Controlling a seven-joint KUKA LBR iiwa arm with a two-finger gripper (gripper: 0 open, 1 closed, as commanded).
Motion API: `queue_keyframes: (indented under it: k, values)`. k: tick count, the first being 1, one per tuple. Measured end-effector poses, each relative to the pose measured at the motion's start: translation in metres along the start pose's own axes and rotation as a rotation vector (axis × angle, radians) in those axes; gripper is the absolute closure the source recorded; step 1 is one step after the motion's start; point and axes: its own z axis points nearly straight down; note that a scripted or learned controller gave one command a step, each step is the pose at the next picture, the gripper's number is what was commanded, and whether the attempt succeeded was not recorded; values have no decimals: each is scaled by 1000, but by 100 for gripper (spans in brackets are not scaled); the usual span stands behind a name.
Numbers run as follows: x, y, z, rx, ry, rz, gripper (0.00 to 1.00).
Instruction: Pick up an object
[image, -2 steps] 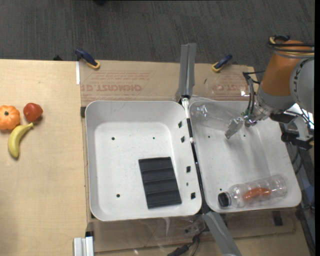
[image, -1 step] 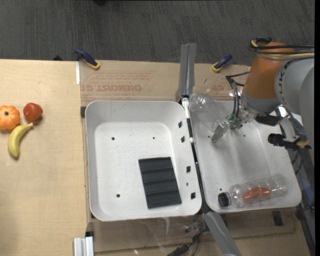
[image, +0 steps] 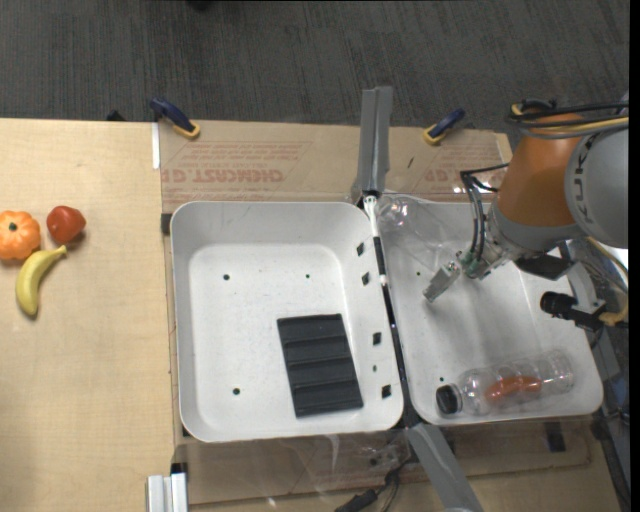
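Clear plastic bottle (image: 505, 386) lies at five o'clock from the tool (image: 441, 285); I cannot tell its grip. Go down slowly over the bottle's middle.

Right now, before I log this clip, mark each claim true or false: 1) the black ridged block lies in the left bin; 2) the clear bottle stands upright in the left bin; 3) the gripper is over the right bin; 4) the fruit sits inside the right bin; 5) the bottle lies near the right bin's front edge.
1) True: the black ridged block lies in the left bin.
2) False: the clear bottle lies on its side in the right bin.
3) True: the gripper hangs over the right bin.
4) False: the fruit sits on the bench, left of both bins.
5) True.
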Motion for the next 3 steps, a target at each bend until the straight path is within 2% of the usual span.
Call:
queue_keyframes:
  k: [1, 2, 3]
  values:
    - [32, -61, 0, 0, 2, 63, 0]
    - [-21, -14, -2, -1, -1, 155, 0]
    - [-32, -57, -34, -1, 1, -85, 0]
